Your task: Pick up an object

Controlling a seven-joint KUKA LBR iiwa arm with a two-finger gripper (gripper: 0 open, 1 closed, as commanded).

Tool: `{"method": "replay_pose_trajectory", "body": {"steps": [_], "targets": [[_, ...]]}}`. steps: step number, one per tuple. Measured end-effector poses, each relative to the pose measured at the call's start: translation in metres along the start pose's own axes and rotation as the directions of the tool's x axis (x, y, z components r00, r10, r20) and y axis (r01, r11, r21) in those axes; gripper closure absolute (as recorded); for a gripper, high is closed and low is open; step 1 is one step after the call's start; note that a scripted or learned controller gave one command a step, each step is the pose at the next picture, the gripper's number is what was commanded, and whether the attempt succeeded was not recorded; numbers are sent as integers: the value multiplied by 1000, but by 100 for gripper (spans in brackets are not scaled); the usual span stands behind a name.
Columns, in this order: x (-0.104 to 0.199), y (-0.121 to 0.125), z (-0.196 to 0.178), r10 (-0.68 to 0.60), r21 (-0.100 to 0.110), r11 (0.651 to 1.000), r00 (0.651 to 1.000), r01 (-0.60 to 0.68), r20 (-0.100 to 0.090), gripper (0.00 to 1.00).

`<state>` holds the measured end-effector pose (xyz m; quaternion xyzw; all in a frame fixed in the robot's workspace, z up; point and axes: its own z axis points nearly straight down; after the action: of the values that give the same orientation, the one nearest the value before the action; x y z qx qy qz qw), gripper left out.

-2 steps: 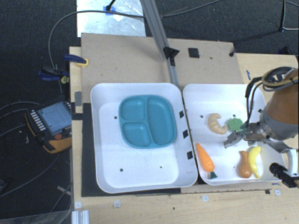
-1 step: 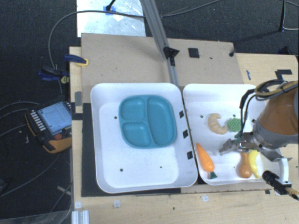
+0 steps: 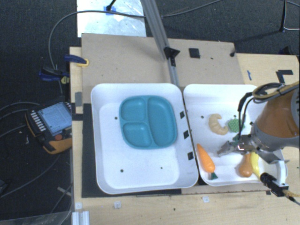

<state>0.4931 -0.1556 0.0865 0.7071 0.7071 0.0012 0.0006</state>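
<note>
- The two shallow white plastic bins (image 3: 140,184) sit side by side; the pincer (image 3: 228,147) hovers low inside the right-hand one, while the left-hand one lies well off to the pincer's left.
- The grey arm with its orange band (image 3: 276,121) reaches in from the right and hides part of the right bin behind the pincer.
- A teal plastic plate with three compartments (image 3: 148,121) rests in the left bin, well apart from the pincer; it looks untouched.
- An orange toy carrot with a green tip (image 3: 206,159) lies just to the pincer's lower left, near but not touching it. I judge it the likeliest thing to be picked.
- A pale curved croissant-shaped toy (image 3: 217,124) lies just above the pincer, with a small green leafy toy (image 3: 233,124) beside it.
- An orange-brown pear-shaped toy (image 3: 244,167) and a yellow piece (image 3: 254,161) touching it lie to the pincer's lower right, close under the wrist.
- The pincer's dark tips are spread a little, and nothing shows between them.
- As I judge it, the task is barely begun: the approach is made, but aiming, closing and lifting are all left to do.
</note>
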Motion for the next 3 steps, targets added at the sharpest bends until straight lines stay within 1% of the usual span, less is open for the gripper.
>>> {"method": "replay_pose_trajectory", "body": {"steps": [1, 2, 3], "targets": [[-1, 3, -13, 0, -10, 1000, 1000, 0, 3, 100], [5, 3, -58, -5, -2, 1000, 1000, 5, 2, 100], [8, 8, -121, -5, -5, 1000, 1000, 5, 3, 100]]}}
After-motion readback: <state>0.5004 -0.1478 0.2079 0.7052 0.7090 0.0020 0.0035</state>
